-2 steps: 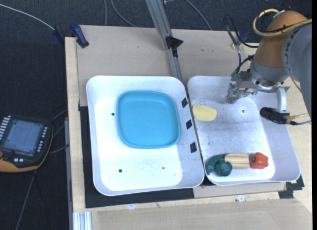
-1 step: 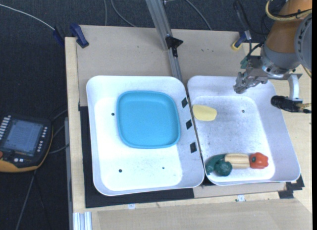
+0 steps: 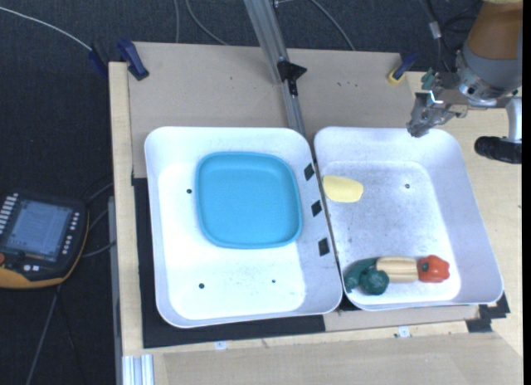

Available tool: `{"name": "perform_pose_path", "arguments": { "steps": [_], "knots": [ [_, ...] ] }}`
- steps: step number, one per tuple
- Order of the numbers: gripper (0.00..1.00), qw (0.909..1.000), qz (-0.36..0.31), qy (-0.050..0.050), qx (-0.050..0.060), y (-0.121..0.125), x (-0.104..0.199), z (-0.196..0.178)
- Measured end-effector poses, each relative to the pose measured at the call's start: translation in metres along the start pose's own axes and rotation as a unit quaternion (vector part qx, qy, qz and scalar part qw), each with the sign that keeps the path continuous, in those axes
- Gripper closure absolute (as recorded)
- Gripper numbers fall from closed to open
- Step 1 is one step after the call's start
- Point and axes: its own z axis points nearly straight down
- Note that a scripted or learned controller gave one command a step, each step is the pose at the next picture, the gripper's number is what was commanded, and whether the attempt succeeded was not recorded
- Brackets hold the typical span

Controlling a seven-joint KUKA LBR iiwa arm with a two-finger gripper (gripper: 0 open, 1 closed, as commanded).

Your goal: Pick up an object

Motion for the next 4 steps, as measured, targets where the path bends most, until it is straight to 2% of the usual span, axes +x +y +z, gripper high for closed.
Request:
{"name": "perform_pose_path", "arguments": {
  "steps": [1,2,4],
  "knots": [
    [1.00,1.0000,0.000,0.000,0.000,0.002,0.003,-0.064],
    [1.00,1.0000,-0.002,0.001,0.002,0.007,0.065,-0.060],
    [1.00,1.0000,-0.002,0.001,0.003,0.006,0.158,-0.054]
  ]
}}
